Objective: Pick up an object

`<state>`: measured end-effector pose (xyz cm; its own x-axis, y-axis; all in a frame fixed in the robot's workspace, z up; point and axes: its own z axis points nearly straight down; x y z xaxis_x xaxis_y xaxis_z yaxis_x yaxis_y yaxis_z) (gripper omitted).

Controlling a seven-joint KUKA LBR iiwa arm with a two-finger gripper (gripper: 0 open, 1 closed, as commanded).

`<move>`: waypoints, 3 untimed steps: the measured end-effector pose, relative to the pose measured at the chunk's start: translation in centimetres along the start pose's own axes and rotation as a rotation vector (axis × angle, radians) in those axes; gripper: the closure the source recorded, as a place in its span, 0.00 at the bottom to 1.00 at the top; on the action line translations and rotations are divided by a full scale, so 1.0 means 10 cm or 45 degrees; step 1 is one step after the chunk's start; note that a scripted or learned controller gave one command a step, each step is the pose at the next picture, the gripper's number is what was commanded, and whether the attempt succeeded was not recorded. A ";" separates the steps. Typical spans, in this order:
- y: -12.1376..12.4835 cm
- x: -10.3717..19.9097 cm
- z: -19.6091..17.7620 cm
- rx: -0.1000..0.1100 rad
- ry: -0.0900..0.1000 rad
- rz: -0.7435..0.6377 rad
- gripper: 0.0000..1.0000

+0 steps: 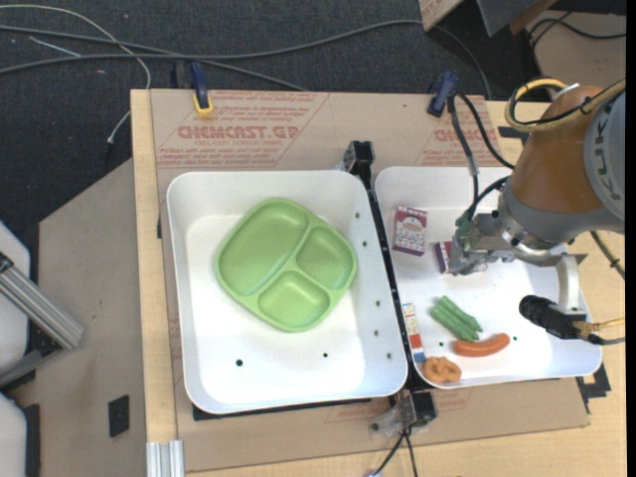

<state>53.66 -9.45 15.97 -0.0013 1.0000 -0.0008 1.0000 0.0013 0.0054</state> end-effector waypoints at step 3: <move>0.21 1.03 -0.71 0.005 0.003 -0.005 1.00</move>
<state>55.75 0.86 23.05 -0.0049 1.0000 0.0012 1.0000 0.0049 0.0015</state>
